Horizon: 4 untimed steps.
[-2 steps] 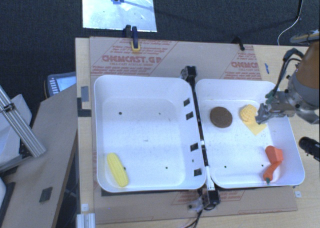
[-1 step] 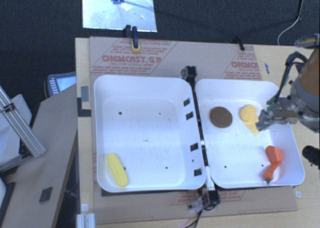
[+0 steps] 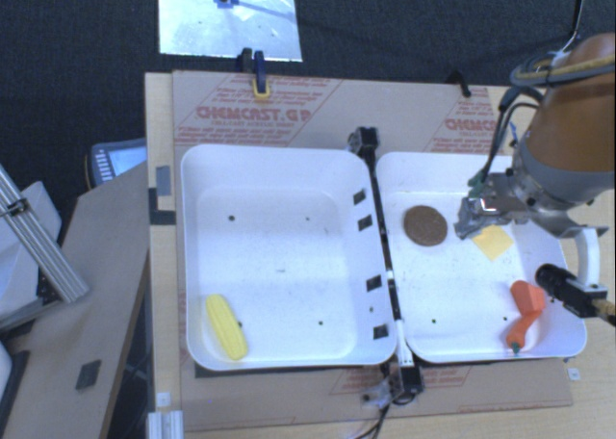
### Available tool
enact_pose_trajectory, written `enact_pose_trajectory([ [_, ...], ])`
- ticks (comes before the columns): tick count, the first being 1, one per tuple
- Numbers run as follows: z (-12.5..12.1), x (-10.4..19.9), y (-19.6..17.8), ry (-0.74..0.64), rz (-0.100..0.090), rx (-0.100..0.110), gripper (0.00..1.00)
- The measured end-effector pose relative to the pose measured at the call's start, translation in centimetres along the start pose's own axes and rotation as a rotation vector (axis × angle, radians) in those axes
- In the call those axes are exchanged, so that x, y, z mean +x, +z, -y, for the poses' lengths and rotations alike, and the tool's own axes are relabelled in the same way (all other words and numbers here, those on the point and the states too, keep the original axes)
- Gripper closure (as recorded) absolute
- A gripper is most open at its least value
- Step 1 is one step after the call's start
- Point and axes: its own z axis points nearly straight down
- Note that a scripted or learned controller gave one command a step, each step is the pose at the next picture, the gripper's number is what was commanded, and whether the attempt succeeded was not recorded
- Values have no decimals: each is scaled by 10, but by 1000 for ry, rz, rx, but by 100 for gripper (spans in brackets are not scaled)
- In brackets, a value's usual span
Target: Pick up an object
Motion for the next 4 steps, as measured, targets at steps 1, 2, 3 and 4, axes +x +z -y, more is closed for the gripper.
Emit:
enact_pose_trajectory([
  [1,-63,-13,10,3,3,-4,100],
  [2,-61,-13,-1,0,2,-3,100],
  [3,-70,-97,24,16,5,0,100],
  [4,-19,-43,-31,3,0,-3,100],
])
